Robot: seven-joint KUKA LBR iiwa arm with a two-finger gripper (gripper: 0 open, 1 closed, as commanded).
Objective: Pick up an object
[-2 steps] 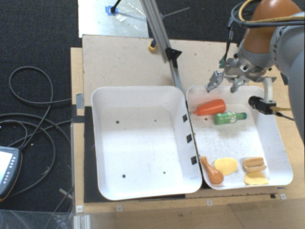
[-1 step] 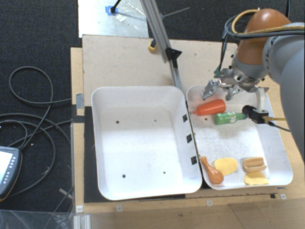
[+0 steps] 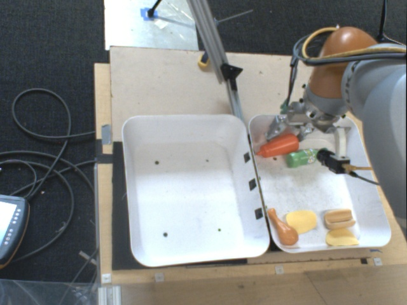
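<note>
Right bin [image 3: 376, 216], far end: the gripper [image 3: 289, 127] hangs low over the bin floor, close to the wall shared with the left bin [image 3: 135, 170]. The grey arm [image 3: 378, 91] comes in from the right and is cut off at the edge of view. Its bulk and the metal parts at the wrist cover the gripper's tip, so I cannot tell whether it is spread or pinched.

A carrot [image 3: 278, 147] lies directly under the gripper, slightly tilted, with its pointed end towards the shared wall. Its thicker end runs up beneath the gripper and is partly hidden there. Whether the two touch is not clear from this angle, and I see no grip on it.

A small green thing [image 3: 301, 158] lies just beside the carrot, on the side away from the shared wall. Its shape is hard to make out, perhaps a little bottle on its side.

At the near end of the same bin, well apart from the gripper, are four things:
- a chicken drumstick [image 3: 282, 227] by the shared wall
- a yellow disc [image 3: 301, 221] next to the drumstick
- a hot dog [image 3: 339, 218]
- a yellow wedge [image 3: 342, 237] just in front of the hot dog

The wedge is too small to name with any certainty.
</note>
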